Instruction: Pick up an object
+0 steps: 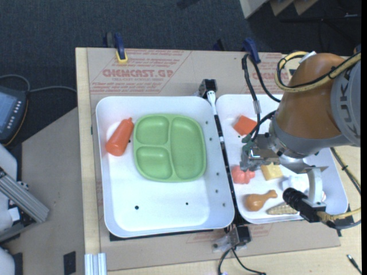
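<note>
Candidate objects sit in the right bin (338,195): an orange block (246,124) near its upper left, a small red-pink piece (242,176) against the left wall, a pale yellow wedge (272,171) just right of that, a brown drumstick-shaped toy (260,199) lower down, and a corn-cob-like piece (283,209) just beside the drumstick at the bottom edge.

Tool (250,156) is low over the left part of the right bin, directly above the red-pink piece and next to the yellow wedge. Cannot tell whether it is released or clenched; nothing visibly between its tips.

The arm (312,105), with its orange band, covers the middle and upper right of that bin. Black cables run along it and loop past the bin's lower right.

Left bin (114,205): a green divided plate (170,146) with three compartments, roughly centred, and an orange carrot-like toy (119,137) tilted just left of it, close but apart.

Both bins rest side by side on a brown board surface (143,70) with red printed lettering, clamped at the far edge.
</note>
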`<state>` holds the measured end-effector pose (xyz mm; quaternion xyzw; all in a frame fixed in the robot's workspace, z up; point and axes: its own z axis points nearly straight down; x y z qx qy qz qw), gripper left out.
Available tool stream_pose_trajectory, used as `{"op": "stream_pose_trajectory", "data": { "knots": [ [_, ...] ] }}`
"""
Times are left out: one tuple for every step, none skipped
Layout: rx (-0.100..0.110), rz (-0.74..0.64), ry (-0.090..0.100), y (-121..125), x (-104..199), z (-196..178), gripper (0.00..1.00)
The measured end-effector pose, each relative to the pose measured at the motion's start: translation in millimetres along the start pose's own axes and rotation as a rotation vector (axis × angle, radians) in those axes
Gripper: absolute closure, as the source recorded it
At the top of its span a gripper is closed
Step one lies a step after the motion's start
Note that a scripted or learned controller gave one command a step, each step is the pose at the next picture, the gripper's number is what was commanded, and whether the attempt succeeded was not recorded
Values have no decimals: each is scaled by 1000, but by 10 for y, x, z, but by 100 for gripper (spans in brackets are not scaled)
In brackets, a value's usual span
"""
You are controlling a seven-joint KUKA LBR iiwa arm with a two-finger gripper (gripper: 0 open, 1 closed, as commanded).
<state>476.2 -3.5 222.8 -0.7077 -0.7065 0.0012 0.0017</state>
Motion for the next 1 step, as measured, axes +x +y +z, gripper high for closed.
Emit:
{"op": "stream_pose_trajectory", "data": {
  "knots": [
    [-6, -2, -1, 49, 12, -101, 100]
  ]
}}
